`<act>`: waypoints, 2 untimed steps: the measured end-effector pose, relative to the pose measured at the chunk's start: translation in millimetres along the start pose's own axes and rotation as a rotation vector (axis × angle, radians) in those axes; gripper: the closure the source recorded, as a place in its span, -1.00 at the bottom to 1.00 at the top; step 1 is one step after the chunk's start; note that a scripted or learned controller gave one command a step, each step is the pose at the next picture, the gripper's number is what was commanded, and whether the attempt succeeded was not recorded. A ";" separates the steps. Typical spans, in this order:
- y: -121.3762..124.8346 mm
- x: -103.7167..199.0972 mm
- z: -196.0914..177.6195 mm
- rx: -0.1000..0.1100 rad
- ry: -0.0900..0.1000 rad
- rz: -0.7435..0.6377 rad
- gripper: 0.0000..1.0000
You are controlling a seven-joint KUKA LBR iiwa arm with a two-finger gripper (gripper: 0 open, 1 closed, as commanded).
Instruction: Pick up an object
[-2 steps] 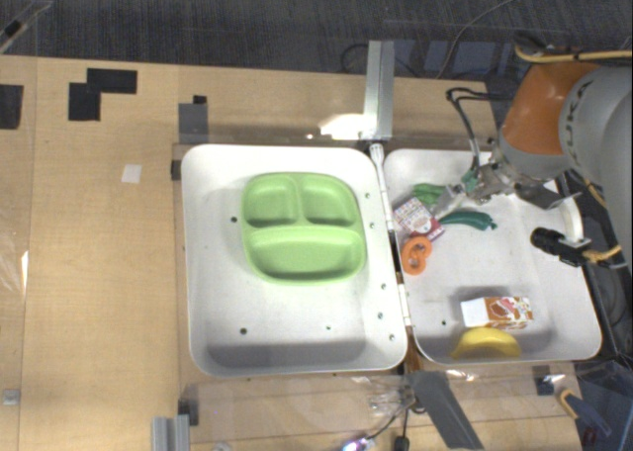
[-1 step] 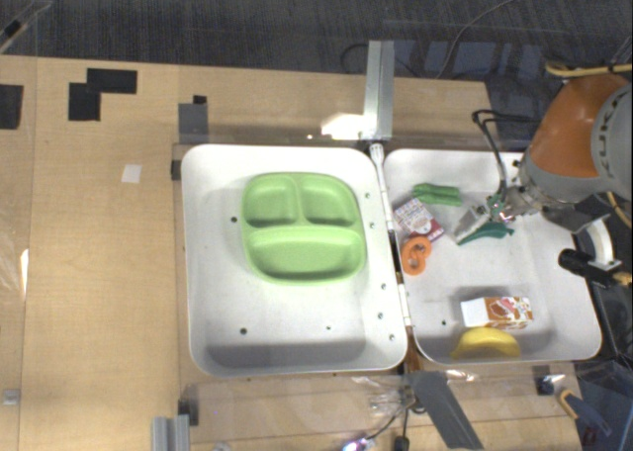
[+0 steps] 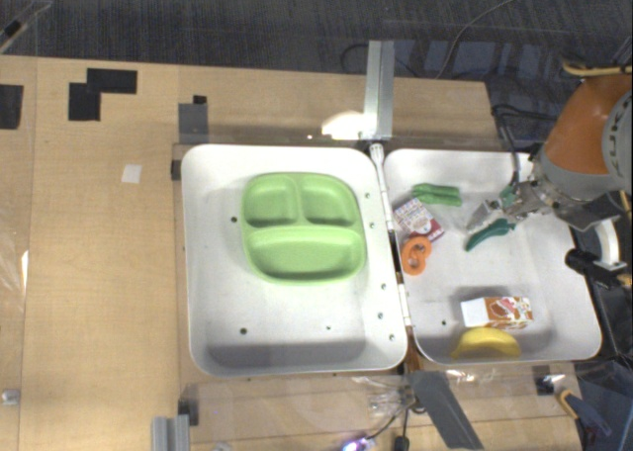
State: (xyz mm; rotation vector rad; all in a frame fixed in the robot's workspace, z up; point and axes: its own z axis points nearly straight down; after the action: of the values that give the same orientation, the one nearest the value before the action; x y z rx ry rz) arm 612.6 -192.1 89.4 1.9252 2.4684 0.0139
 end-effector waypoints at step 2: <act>33.1 -21.5 1.7 0.003 -0.002 -0.143 -1.00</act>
State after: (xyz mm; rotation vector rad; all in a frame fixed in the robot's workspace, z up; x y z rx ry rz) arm 649.9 -204.9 88.2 1.7441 2.5993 0.0075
